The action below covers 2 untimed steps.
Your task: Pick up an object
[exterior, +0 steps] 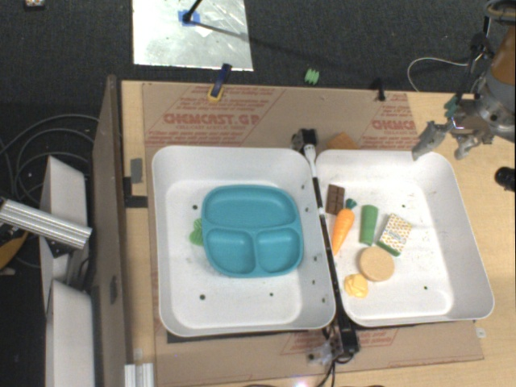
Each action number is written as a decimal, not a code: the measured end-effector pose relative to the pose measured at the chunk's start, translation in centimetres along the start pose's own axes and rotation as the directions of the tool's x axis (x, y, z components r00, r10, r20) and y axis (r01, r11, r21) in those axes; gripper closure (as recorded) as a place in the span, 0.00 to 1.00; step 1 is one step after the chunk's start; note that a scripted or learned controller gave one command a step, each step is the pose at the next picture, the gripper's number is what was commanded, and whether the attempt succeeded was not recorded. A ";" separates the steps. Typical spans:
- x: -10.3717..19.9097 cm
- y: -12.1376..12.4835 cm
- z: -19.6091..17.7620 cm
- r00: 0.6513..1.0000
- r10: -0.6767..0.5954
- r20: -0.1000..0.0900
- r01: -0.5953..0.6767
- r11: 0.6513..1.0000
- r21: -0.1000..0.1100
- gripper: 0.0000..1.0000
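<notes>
The right white bin (pixel 435 185) holds several small items: an orange carrot (pixel 343 227), a green cylinder (pixel 368 224), a brown chocolate-like block (pixel 335 198), a speckled yellow-green packet (pixel 395 233), a tan round cookie (pixel 376 264) and a small yellow piece (pixel 355 285). My gripper (pixel 446 142) hangs at the far right, above the bin's back right corner, well apart from the items. Its two fingers are spread open with nothing between them.
The left white bin (pixel 181 176) holds a blue divided tray (pixel 250 230) with a green piece (pixel 196 233) at its left edge. A cardboard sheet (pixel 242 115) lies under both bins. Cables (pixel 435 67) loop behind the gripper. A metal bar (pixel 44 224) sits far left.
</notes>
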<state>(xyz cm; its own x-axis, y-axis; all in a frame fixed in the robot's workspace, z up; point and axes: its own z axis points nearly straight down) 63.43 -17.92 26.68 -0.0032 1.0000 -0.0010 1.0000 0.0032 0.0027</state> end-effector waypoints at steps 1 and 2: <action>3.1 -5.4 9.9 1.000 0.002 -0.005 -0.002 1.000 0.013 0.00; 4.4 -7.1 14.5 1.000 0.003 -0.002 -0.003 1.000 0.005 0.00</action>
<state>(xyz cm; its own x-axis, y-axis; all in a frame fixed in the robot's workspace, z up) 56.38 -13.60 12.15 -0.0005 1.0000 0.0013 1.0000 0.0005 -0.0027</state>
